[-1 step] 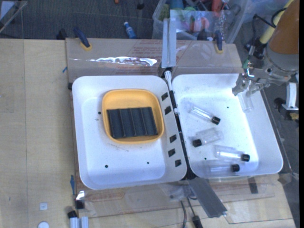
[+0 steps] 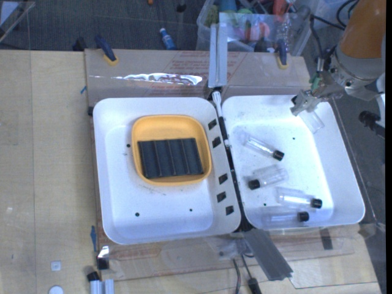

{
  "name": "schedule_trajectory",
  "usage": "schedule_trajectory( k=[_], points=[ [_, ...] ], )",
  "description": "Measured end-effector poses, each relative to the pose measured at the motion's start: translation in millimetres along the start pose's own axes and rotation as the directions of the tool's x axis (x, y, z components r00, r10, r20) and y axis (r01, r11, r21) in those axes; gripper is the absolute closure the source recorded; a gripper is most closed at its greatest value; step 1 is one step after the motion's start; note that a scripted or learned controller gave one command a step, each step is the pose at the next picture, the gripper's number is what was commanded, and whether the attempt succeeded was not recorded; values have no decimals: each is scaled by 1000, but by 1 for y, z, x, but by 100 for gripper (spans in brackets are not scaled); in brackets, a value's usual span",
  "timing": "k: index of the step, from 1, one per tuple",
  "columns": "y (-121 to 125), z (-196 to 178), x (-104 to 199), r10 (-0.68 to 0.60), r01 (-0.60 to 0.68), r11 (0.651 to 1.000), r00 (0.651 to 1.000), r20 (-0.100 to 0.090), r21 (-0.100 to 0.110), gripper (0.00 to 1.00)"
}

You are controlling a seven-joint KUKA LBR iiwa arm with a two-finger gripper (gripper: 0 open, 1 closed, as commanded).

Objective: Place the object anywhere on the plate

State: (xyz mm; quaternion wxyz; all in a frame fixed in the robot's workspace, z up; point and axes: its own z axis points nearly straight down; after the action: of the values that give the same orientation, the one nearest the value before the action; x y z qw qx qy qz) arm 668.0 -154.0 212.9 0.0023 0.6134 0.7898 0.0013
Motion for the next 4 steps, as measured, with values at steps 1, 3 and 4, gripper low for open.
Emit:
schedule_trajectory(
  k=[1,3,4],
  points=[
    [3,-26,13,-155,155,988,988,1,-1,100],
    [1,-24,31,-516,516,856,856,1,-2,100],
    [-13,4,26,-675,675,738,738,-4,0,100]
  ],
)
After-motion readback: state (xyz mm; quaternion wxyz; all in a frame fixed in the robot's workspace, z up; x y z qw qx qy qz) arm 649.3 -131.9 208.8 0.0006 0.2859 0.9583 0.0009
